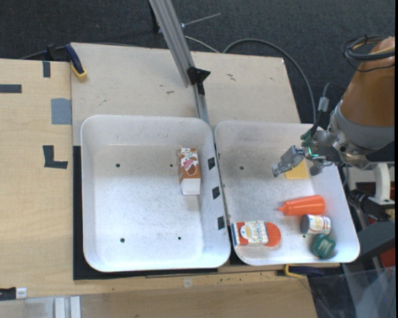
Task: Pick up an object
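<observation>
Green object [323, 246]: was noted at the near right corner of the right bin [252, 132], small and rounded, just beside the jar.
Jar [316, 224]: a small container lying on its side near the green object; judged light and rigid, likely to roll if nudged.
Red-and-white packet [257, 234]: was recorded flat at the near left of the right bin, close against the divider between the bins; judged thin and hard to get fingers under.
Orange bottle [303, 207]: was found lying on its side, cap toward the left, just beyond the jar; judged light, stiff and smooth, best taken across the narrow body.
Yellow block [297, 171]: was seen in the right bin directly beside the gripper, partly covered by it; judged light and possibly soft like a sponge, best pinched across its short sides.
Gripper [285, 163]: was placed low over the yellow block, fingers pointing left; whether they were spread or closed could not be told, and no object was seen between them.
Carton [189, 169]: was logged in the left bin [106, 128], lying near its right wall, brown and white; judged light, stiff-sided and easy to clamp across its width.
</observation>
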`<action>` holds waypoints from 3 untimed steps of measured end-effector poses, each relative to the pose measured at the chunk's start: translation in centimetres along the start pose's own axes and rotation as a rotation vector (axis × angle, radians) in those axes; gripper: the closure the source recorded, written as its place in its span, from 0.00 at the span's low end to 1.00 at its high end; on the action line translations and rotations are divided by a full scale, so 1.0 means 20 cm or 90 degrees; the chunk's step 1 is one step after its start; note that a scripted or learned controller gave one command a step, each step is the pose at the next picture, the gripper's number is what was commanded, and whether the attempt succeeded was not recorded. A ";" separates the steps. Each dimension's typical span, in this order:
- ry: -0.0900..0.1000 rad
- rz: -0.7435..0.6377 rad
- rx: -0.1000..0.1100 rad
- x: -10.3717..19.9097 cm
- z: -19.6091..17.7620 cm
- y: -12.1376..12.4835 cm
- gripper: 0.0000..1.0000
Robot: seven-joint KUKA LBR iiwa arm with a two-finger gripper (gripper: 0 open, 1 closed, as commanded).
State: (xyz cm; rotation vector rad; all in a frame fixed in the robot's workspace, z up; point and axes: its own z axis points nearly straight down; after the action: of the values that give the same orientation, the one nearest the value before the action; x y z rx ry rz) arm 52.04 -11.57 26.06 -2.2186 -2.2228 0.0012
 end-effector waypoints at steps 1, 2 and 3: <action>0.000 0.001 0.004 -0.04 0.30 0.01 0.00; 0.000 0.001 0.004 -0.04 0.52 0.01 0.00; 0.000 0.001 0.001 -0.06 0.82 0.00 0.00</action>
State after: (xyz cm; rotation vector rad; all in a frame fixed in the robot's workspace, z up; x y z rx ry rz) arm 51.94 -12.74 9.75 -2.2184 -2.2207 0.0021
